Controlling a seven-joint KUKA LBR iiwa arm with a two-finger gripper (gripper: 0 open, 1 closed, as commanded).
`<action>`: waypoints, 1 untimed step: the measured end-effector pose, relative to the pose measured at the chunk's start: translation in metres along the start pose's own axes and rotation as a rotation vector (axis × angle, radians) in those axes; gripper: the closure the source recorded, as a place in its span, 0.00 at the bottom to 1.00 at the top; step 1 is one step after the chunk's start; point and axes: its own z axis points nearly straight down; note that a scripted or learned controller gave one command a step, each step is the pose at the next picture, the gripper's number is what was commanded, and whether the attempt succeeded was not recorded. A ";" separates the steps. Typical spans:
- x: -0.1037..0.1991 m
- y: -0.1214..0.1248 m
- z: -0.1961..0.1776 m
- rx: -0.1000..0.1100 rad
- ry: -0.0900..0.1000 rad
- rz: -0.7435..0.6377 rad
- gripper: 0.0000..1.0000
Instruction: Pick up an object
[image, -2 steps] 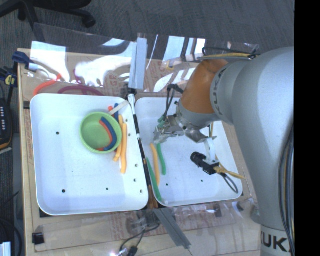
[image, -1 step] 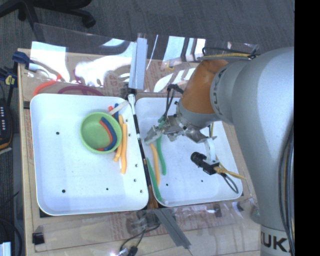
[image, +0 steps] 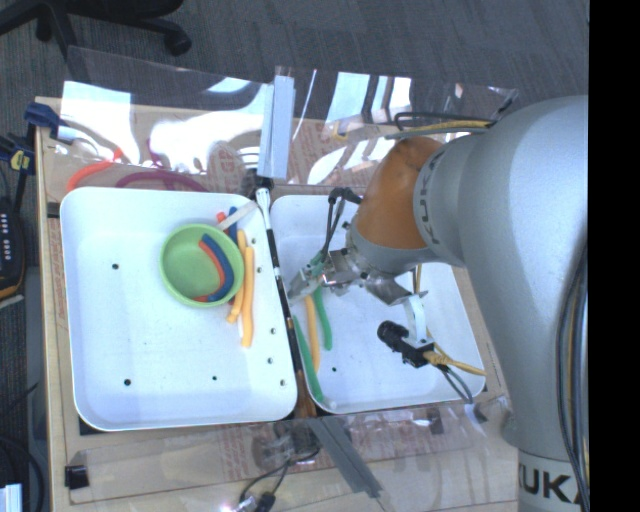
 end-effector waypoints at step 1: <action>0.002 0.001 -0.010 0.001 0.003 -0.009 1.00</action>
